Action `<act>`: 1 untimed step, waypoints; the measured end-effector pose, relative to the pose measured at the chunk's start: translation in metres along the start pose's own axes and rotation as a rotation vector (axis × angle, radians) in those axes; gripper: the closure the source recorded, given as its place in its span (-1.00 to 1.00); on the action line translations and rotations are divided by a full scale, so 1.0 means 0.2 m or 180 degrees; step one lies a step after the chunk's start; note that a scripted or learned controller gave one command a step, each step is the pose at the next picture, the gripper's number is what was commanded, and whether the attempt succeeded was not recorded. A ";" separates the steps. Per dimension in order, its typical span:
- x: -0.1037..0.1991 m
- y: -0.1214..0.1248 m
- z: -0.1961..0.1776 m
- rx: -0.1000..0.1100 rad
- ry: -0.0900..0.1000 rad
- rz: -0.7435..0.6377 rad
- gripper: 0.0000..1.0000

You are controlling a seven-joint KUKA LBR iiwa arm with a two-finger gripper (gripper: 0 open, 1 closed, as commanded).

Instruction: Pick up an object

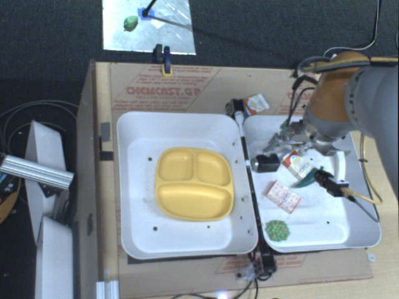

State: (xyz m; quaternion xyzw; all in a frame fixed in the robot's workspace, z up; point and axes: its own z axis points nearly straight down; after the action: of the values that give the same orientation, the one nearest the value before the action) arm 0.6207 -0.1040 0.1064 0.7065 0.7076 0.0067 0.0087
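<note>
Green ball [277, 230] R bin [327, 224] front; black obj [267, 162] near arm [349, 98] tip

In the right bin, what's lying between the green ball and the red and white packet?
A flat pink-and-white checkered packet lies between the green ball and the red-and-white packet, as the camera view shows.
</note>
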 end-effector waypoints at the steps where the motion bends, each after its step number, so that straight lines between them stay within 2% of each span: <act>1: 0.01 0.01 -0.05 -0.0007 0.0006 -0.0006 1.00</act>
State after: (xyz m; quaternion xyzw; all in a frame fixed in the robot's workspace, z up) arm 0.6218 -0.1028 0.1171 0.7058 0.7083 0.0082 0.0089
